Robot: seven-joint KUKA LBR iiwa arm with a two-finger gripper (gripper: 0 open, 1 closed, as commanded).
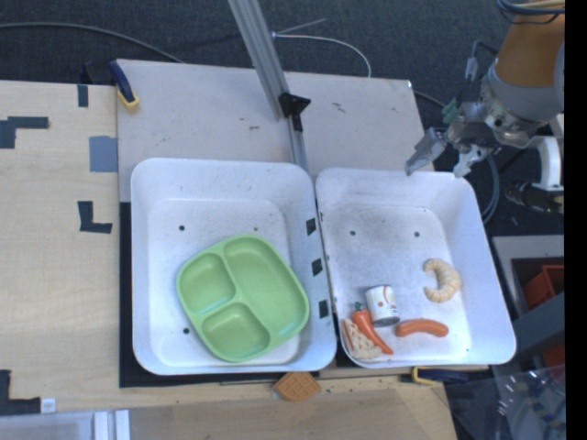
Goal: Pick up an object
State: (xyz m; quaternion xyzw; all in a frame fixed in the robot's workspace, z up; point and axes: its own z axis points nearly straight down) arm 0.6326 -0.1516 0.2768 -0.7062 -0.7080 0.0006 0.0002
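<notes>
- The pincer (447,157) hangs over the far right corner of the right bin (477,236), just above its rim, with its two grey fingers (420,157) spread apart and nothing between them.
- Above it the arm's orange band (537,44) shows at the top right, over the grey wrist.
- Everything worth picking lies at the near end of the right bin, well apart from the pincer.
- A pale curled croissant-shaped toy (442,280) sits towards the bin's right side.
- A small white can (382,303) lies near the middle of that end.
- An orange-red sausage (422,328) lies flat just to the right of the can.
- A carrot (371,329) lies slantwise below the can, touching a waffle-patterned wedge (360,341) in the near left corner.
- The left bin (156,246) holds a green divided plate (242,297) with three compartments, set towards its near side.
- A small brown waffle-like piece (295,386) rests on the bench (55,246) just in front of the two bins.
- A grey metal bar (260,44) slants down from the top to the gap between the bins.
</notes>
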